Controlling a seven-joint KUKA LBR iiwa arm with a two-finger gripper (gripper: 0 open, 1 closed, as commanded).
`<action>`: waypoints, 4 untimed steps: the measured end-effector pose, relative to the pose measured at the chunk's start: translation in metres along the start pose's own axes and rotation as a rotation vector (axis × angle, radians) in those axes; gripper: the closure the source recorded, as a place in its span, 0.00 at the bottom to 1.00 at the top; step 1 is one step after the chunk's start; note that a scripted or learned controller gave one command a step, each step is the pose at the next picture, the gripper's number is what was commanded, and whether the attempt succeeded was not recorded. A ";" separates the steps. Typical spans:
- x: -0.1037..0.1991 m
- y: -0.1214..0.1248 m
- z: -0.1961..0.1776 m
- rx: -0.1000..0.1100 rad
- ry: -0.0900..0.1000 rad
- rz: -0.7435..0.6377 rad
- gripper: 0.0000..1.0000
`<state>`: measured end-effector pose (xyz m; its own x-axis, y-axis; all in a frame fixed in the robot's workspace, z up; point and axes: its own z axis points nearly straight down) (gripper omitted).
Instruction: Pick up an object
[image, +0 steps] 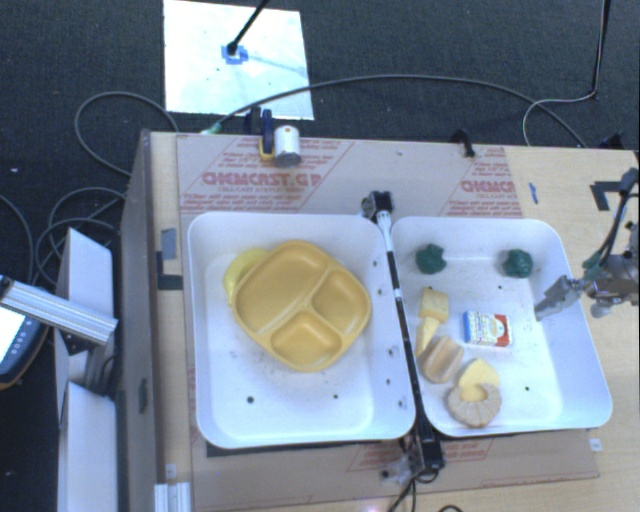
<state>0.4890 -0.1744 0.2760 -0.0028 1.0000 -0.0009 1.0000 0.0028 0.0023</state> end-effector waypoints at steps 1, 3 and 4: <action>0.047 -0.002 0.078 0.001 0.001 0.000 0.00; 0.073 0.122 0.188 -0.010 0.000 -0.001 0.00; 0.084 0.148 0.189 -0.006 -0.001 -0.001 0.00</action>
<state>0.6376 -0.0905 0.0877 -0.0040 1.0000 -0.0017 1.0000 0.0040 0.0086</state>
